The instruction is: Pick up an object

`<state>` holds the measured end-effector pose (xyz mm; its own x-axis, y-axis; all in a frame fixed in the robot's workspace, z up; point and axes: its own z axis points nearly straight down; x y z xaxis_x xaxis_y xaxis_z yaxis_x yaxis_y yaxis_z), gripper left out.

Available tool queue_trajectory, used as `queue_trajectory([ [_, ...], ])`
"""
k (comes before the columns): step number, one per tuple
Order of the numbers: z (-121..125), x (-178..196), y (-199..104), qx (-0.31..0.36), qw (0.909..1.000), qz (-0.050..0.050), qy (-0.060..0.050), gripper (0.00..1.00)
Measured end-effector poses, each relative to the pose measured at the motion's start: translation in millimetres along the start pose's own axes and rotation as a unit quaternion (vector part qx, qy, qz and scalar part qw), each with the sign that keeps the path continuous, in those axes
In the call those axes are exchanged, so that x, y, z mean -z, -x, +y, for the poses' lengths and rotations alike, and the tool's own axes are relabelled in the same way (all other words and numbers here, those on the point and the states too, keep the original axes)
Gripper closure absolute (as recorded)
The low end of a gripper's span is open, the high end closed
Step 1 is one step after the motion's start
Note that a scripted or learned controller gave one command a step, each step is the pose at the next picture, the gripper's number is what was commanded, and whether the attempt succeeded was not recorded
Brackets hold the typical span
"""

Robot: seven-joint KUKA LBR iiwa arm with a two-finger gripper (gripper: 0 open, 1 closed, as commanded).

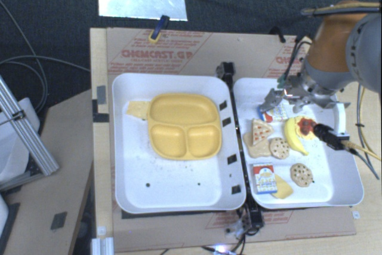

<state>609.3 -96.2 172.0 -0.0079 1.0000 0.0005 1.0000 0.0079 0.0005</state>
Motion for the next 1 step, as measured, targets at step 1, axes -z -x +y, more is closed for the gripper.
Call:
queue_trajectory([
  [1,-7.4,-92.7,0.3,-0.003,1.0000,0.000,-0.002,0.00],
])
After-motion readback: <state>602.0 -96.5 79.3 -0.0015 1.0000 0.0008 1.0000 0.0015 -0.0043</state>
